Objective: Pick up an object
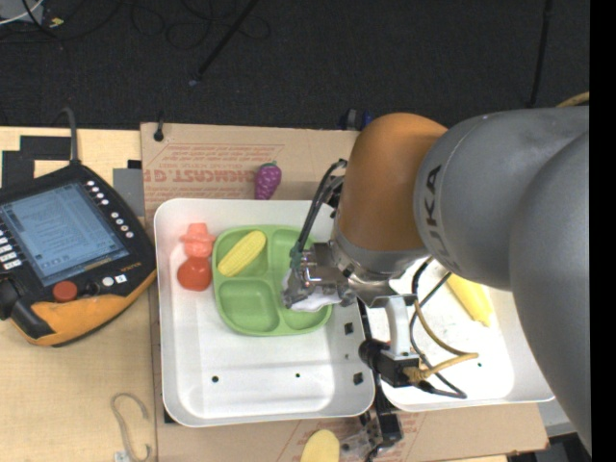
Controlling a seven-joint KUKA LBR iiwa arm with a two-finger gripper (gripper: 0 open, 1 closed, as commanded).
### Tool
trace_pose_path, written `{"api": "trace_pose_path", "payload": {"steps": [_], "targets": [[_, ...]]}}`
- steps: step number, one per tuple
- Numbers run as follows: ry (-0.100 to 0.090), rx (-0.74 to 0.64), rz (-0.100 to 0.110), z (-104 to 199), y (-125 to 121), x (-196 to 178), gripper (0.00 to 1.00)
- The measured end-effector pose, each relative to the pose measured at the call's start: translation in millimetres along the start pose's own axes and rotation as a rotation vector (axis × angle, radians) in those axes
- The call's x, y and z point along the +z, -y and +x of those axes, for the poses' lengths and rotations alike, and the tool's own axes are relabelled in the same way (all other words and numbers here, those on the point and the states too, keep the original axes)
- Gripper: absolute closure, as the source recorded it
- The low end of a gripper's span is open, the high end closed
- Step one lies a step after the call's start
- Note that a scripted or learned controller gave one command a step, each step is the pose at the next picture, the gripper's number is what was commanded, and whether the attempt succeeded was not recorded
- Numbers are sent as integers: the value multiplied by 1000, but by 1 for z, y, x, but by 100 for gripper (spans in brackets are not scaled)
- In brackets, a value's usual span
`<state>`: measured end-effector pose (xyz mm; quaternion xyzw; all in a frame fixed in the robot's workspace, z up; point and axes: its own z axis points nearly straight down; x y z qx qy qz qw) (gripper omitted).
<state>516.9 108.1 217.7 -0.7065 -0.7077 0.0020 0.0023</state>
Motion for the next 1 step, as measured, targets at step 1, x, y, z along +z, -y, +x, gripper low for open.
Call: {"api": "trace_pose_path", "payload": {"steps": [1], "targets": [[0, 3, -4, -3, 2, -14, 100]]}}
